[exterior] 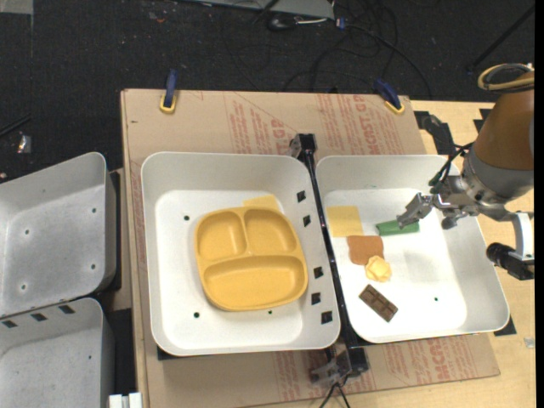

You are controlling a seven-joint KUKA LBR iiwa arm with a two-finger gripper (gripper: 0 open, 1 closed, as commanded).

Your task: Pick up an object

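My gripper (432,216) hangs low over the upper middle of the right bin (476,313), open, with nothing between its fingers. Its left fingertip (415,211) is right at the end of a flat green piece (394,226) lying on the bin floor. To the left of that lie a pale yellow square (343,221), a brown slice (365,247), a small yellow lump (378,269) and a dark brown bar (378,303). The arm's grey wrist with its orange band (506,143) comes in from the right.
The left bin (170,313) holds a yellow divided tray (252,257) with a pale yellow flat piece (262,202) behind it. A black divider (321,245) runs between the bins. White lids (51,228) lie off the bench at left.
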